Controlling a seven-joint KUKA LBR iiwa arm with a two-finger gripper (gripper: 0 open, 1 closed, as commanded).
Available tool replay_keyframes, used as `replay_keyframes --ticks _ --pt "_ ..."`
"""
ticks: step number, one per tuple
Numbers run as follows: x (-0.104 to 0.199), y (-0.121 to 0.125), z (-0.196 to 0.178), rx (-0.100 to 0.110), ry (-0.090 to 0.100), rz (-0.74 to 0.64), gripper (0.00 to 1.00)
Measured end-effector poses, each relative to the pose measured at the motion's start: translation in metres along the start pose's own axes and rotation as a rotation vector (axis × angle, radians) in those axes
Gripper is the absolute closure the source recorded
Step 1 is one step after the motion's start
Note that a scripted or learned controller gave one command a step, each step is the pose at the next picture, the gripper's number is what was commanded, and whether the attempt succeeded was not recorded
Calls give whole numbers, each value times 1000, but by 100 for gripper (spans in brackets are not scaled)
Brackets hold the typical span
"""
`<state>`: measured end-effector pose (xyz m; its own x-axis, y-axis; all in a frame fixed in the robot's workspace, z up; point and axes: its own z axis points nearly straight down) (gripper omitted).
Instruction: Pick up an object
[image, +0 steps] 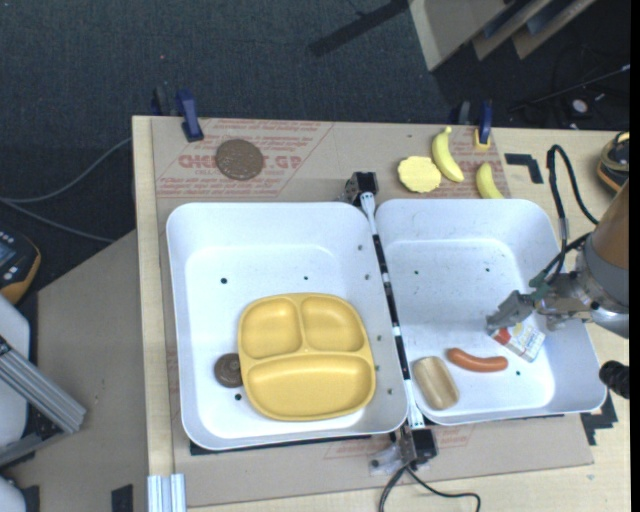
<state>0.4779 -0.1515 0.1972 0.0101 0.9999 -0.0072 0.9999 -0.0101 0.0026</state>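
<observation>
Low in the right bin (470, 225), the hand (512, 322) hangs just above a sausage (477, 361). Whether it grips anything cannot be told. A bread roll (435, 382) lies near.

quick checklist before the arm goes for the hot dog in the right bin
1. Sausage lies in the right bin, unobstructed from above: ok.
2. Gripper is over the right bin, up and right of the sausage, not yet above it: not ok.
3. Jaws open or shut: cannot tell.
4. Bun lies close on the sausage's left, could be bumped: not ok.
5. Small red and white item near the gripper, identity: cannot tell.
</observation>
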Motion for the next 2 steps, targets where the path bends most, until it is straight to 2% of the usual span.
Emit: replay_keyframes --ticks 1,2 --pt "-46 30 116 -4 2 -8 0" --pt "-43 35 96 -18 1 -13 100"
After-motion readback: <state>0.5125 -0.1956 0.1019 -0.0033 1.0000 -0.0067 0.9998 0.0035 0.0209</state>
